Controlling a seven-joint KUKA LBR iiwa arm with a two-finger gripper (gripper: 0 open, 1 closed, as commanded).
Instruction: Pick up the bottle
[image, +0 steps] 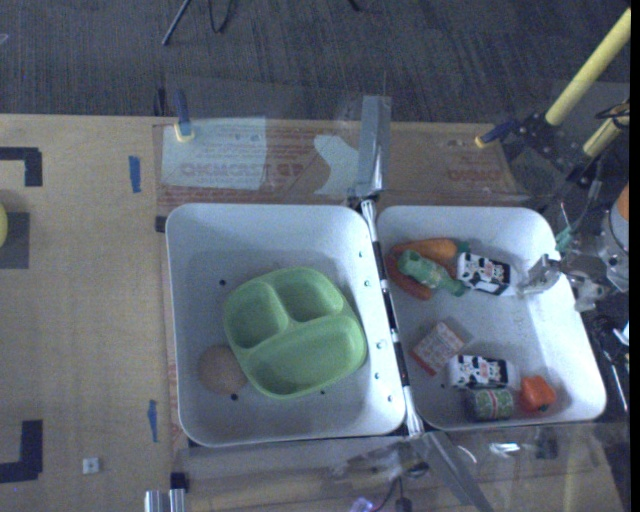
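1. The bottle (428, 271), which I take to be the green piece in the right bin (560, 350), lies on its side to the camera's left of the pincer (543, 274) and at about the same height in the view. It is well apart from the pincer.
2. Its long axis runs from upper left to lower right, so one end points roughly toward the pincer.
3. It rests against or across an orange piece (425, 251) on the side away from the pincer. I cannot tell which of the two lies on top.
4. A cow-print carton (484, 272) sits between the bottle and the pincer, touching or just beside the bottle's near end. A straight approach would probably meet the carton first.
5. The pincer sits near the bin's right wall, low over the floor. Whether it is wide or narrow is too blurred to tell, and nothing can be seen in it.
6. The arm (600, 255) comes in from the right, over the rim.
7. My judgement is that the reach is not yet made. The pincer must travel left past the carton and turn to close across the bottle's narrow width.
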